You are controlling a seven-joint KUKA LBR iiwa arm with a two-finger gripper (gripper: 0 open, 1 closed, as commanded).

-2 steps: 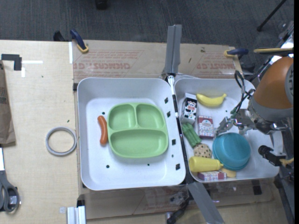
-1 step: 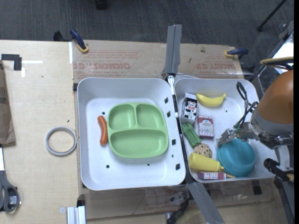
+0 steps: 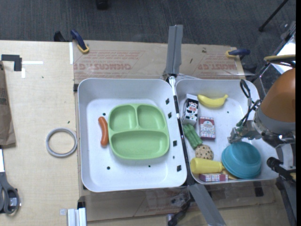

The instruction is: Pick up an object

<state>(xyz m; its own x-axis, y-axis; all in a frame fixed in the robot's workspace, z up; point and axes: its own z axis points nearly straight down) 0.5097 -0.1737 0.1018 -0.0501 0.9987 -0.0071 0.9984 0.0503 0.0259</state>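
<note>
A: Right, objects first. Right bin: yellow banana near the far wall, a small cow-print carton just left of it, a red-and-white box below those. Green pea pod along the left wall, a cookie just past its near end.

B: And the front of that bin?

A: Yellow bottle lying on its side, a small red packet tight against the near wall. Blue bowl in the near right corner, touching the bottle's end or close to it; can't tell which.

B: The end effector?

A: End effector sits low over the right bin, just above the blue bowl's far rim, to the right of the red-and-white box. Too small and dark to say whether it is released or clenched. Nothing visibly between its tips. Arm comes in from the right, orange band over the bin's right wall.

B: Left bin?

A: Left bin: green divided plate in the middle, an orange hot dog just beside its left edge. Out on the bench, a pale ring left of the bins.
</note>
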